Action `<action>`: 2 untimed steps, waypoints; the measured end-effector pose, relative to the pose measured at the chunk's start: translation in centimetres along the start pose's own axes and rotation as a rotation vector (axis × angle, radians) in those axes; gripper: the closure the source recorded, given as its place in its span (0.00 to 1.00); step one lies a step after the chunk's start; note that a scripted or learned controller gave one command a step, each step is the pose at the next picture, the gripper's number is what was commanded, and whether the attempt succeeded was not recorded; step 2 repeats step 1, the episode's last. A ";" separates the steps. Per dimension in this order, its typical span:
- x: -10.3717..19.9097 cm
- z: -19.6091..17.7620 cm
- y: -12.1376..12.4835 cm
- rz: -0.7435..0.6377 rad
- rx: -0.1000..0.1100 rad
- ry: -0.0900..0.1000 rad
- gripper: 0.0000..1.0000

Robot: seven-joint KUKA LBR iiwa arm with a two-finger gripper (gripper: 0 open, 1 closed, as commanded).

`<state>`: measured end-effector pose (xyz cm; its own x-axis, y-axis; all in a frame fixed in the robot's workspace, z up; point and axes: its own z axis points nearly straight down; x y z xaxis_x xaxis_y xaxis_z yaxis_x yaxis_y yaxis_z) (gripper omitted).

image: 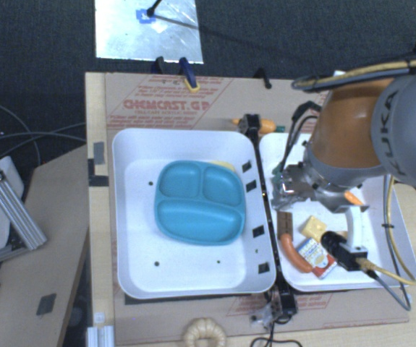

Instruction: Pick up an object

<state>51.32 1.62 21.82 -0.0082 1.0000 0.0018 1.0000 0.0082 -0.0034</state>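
camera view: the arm hangs over the right bin, its jaws hidden beneath the wrist (i cannot tell their state). this looks like the approach; next comes a descent onto the sausage, cheese or packet. a blue tray fills the left bin. the board reads "chemcast gp"; the arm, "kuka".
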 end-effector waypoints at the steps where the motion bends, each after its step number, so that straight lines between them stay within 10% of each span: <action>1: -0.9 -1.7 0.2 0.007 -0.006 -0.002 1.00; 2: -0.9 -1.7 0.2 0.007 -0.006 -0.002 1.00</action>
